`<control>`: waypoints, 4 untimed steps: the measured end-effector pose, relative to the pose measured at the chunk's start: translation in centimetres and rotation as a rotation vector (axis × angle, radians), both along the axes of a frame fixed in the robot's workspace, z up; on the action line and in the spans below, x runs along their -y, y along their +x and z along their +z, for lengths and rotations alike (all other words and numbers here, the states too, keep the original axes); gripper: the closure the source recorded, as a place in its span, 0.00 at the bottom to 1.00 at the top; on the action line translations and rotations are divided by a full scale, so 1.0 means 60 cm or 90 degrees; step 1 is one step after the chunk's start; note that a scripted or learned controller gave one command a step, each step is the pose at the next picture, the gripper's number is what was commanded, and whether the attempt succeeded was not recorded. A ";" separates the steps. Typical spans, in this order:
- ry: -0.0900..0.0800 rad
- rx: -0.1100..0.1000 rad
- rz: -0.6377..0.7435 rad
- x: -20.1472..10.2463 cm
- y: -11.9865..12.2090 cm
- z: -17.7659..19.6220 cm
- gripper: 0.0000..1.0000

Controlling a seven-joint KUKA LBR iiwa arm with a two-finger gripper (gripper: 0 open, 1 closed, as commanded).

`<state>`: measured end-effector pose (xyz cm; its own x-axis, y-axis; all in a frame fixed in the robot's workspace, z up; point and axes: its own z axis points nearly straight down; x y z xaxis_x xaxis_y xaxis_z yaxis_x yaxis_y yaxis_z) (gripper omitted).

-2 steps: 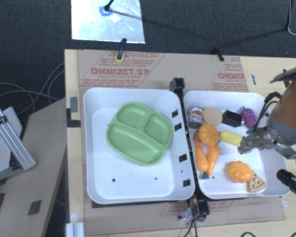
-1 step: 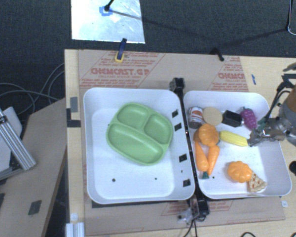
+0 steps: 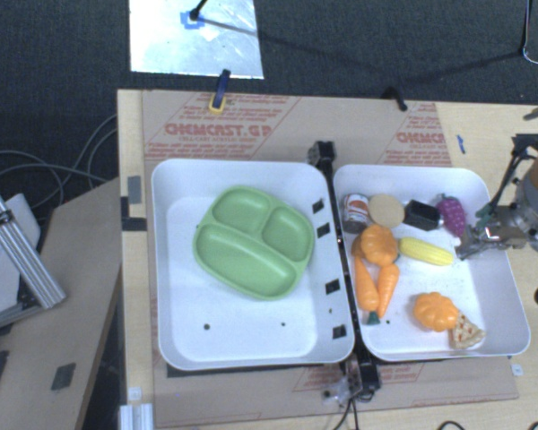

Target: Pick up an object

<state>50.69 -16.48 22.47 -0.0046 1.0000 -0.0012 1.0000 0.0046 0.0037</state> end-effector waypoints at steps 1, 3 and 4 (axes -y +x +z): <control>0.001 -0.001 0.002 -0.083 -0.012 0.012 1.00; 0.001 -0.001 0.002 -0.240 0.002 0.014 1.00; 0.001 -0.002 -0.003 -0.234 0.005 -0.012 1.00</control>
